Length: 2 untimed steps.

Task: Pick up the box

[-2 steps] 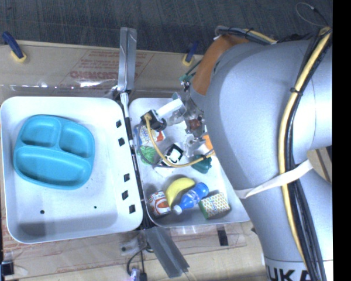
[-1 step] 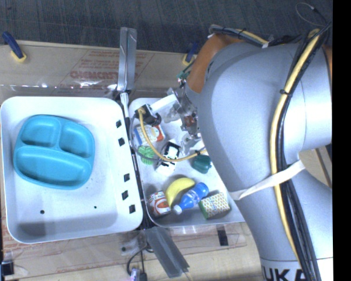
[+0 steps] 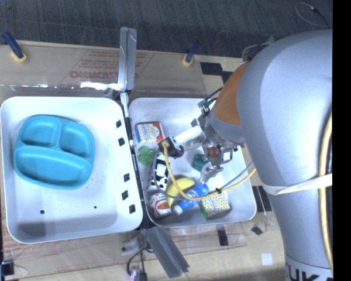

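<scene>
At the near edge of the right bin (image 3: pixel 237 107) a small box with a green-and-white woven pattern (image 3: pixel 214 204) lies tilted, touching a blue object (image 3: pixel 194 193) on its left. Just beside that sit a yellow rounded toy (image 3: pixel 181 186) and a small red-and-white can (image 3: pixel 158 204) against the bin's near left corner, with a thin yellow cord (image 3: pixel 166 170) looping over them. Above the can a black-and-white patterned item (image 3: pixel 159 174) stands against the left wall, then a small green piece (image 3: pixel 145 154), and farther still a white carton with an orange-and-green label (image 3: pixel 148 132) lies in the far left part of the bin. The claw (image 3: pixel 213 158) hangs over the middle of this bin, to the right of the carton and above the patterned box, apart from both; its metal parts are tangled with cables, and whether it is clenched or released cannot be told. Nothing is visibly caught in it. A white cylinder with a black end (image 3: pixel 181 140) juts left from the wrist. The grey arm (image 3: pixel 286 122) with its orange band (image 3: pixel 228 101) covers the bin's right side. The left bin (image 3: pixel 58 221) holds a blue divided tray (image 3: pixel 52 151), lying flat toward its far left. Beyond both bins, cardboard (image 3: pixel 88 66) covers the bench, with blue clamps (image 3: pixel 13 45) at its far edge.
</scene>
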Motion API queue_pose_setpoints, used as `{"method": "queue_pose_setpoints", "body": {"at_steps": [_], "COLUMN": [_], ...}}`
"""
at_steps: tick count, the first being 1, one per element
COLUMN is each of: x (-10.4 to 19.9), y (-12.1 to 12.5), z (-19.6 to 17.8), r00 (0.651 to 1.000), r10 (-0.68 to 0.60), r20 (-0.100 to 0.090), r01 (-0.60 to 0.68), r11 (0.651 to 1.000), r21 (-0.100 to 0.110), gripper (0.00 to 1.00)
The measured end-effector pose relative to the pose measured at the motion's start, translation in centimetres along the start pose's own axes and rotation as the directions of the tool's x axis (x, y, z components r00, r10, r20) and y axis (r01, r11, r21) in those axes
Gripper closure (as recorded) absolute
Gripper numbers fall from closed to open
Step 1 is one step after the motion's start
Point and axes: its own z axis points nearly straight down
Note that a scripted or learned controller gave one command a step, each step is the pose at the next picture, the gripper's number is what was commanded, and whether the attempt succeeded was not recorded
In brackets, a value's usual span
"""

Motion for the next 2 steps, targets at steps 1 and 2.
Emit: {"method": "queue_pose_setpoints", "body": {"at_steps": [1, 2], "x": [3.4, 5.0], "y": [8.2, 4.0], "z": [-7.9, 2.4], "r00": [1.000, 1.000], "r10": [-0.020, -0.020], "r20": [-0.003, -0.022], "r01": [0.020, 0.020], "r11": [1.000, 1.000], "r21": [0.000, -0.005], "gripper": [0.00, 0.00]}}
